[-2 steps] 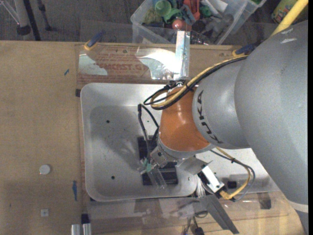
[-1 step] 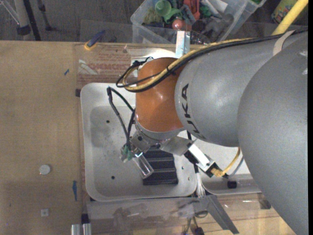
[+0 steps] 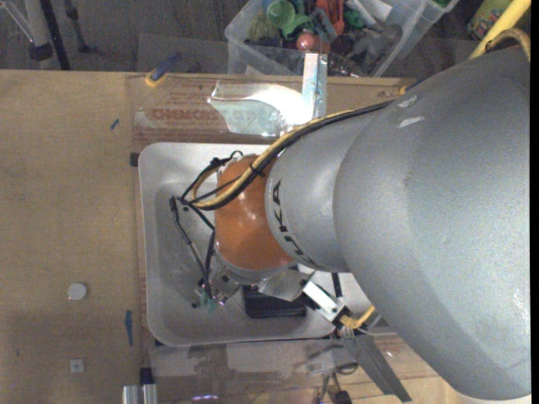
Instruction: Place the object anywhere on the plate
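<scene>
The grey arm with its orange band reaches in from the right and hangs low over the white bin, covering most of the bin's floor. Below the band, the gripper sits near the bin's front wall, with a black block on its right side. A small green and dark bit shows at the gripper's left edge, close to the bin floor; I cannot tell what it is. Black and yellow cables loop from the wrist over the bin's left part. The arm hides whatever lies under it.
A clear tub of colourful toys stands beyond the bench's far edge. A clear plastic sheet lies on cardboard behind the bin. A small grey disc lies on the wooden bench at the left. A blue and yellow tool rests near the far edge.
</scene>
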`<control>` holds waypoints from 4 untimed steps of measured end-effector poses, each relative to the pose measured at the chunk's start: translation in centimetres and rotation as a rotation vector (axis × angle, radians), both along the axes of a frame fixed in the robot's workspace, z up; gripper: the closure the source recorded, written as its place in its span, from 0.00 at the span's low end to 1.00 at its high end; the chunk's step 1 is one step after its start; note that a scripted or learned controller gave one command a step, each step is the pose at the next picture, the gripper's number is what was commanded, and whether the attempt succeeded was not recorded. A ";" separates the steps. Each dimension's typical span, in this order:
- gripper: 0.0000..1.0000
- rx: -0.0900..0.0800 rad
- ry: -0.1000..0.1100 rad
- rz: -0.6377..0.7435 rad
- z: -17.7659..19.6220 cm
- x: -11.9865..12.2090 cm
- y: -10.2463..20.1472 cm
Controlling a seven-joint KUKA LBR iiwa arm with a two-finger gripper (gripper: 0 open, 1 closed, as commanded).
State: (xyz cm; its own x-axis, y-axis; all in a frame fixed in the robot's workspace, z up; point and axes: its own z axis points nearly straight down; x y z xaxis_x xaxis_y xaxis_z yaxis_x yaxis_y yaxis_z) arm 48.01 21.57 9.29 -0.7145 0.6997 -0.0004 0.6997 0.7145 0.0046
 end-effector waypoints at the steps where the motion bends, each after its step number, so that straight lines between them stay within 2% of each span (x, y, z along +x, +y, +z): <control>1: 1.00 -0.003 0.003 -0.024 14.1 0.7 -2.0; 2: 1.00 -0.002 0.003 -0.039 0.1 0.0 0.1; 3: 1.00 -0.003 0.003 -0.054 16.1 -0.1 -0.1; 4: 1.00 -0.003 0.005 -0.091 3.2 -0.1 0.2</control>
State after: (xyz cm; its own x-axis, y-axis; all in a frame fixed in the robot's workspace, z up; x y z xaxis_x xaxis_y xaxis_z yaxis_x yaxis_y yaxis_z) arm 47.88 21.78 12.48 -0.6478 0.7618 0.0011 0.7618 0.6478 -0.0014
